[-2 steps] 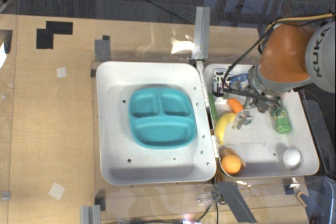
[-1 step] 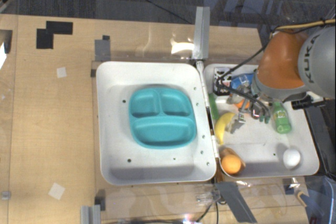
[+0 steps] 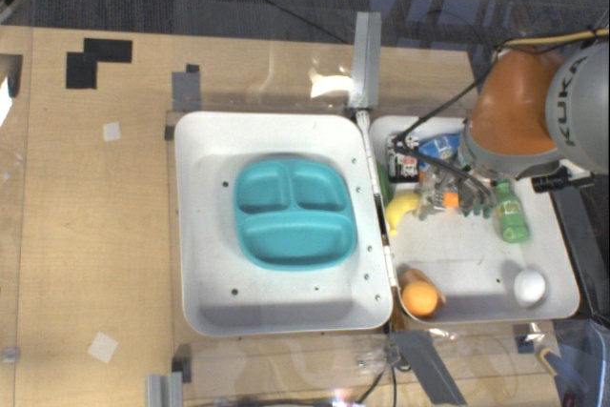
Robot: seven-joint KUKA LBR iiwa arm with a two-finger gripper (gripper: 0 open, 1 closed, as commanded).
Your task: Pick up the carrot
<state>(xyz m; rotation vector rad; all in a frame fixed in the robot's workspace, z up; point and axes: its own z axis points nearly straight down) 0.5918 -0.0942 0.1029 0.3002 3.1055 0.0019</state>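
In the right bin (image 3: 477,253), a small orange piece (image 3: 449,199) that may be the carrot shows under the gripper (image 3: 437,195), mostly hidden by it. The gripper hangs low over the bin's upper middle, at the end of the grey arm with its orange band (image 3: 510,105), which reaches in from the right. I cannot see whether the gripper touches or holds the orange piece.
Around the gripper lie a yellow fruit (image 3: 402,209), a green bottle (image 3: 511,216), a blue packet (image 3: 440,148) and a green item (image 3: 382,182). An orange ball (image 3: 419,298) and a white ball (image 3: 530,285) sit near the front wall. The left bin (image 3: 205,234) holds a teal divided plate (image 3: 294,211).
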